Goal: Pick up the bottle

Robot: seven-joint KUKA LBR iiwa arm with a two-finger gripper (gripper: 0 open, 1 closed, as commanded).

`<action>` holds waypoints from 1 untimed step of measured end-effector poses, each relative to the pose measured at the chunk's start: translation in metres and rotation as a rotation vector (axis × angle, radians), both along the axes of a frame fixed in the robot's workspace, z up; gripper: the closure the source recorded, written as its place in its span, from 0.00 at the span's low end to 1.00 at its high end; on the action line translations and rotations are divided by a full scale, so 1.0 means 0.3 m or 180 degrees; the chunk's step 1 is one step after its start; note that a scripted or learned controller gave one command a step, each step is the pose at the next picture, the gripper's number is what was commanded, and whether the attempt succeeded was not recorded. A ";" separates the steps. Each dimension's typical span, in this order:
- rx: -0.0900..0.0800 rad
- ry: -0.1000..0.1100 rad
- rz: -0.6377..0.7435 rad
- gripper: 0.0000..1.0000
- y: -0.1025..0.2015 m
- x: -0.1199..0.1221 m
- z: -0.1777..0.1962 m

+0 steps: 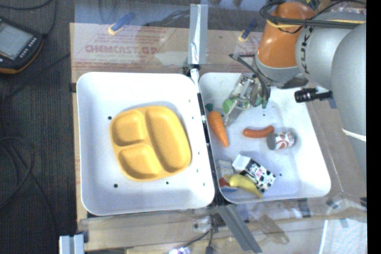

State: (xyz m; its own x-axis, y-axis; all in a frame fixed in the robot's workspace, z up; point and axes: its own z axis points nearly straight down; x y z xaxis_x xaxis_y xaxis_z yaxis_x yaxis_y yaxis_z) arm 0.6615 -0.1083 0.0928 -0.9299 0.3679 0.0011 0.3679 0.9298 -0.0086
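Observation:
My gripper (242, 99) hangs low over the back left part of the right bin (309, 122), pointing down and to the left. A small green-and-clear object (229, 106), which looks like the bottle, lies right at its tip, close to the bin's left wall. Whether the gripper is touching or holding it cannot be made out. The grey arm with its orange band (284, 41) comes in from the upper right.
The right bin also holds a carrot (218, 128), a sausage (258, 131), a red-and-white can (281, 140), a cow-print carton (259, 173) and a banana (244, 182). A yellow divided tray (152, 141) lies in the left bin (95, 92).

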 end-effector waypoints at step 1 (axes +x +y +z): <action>0.0000 -0.0060 0.0003 1.00 0.007 0.013 0.032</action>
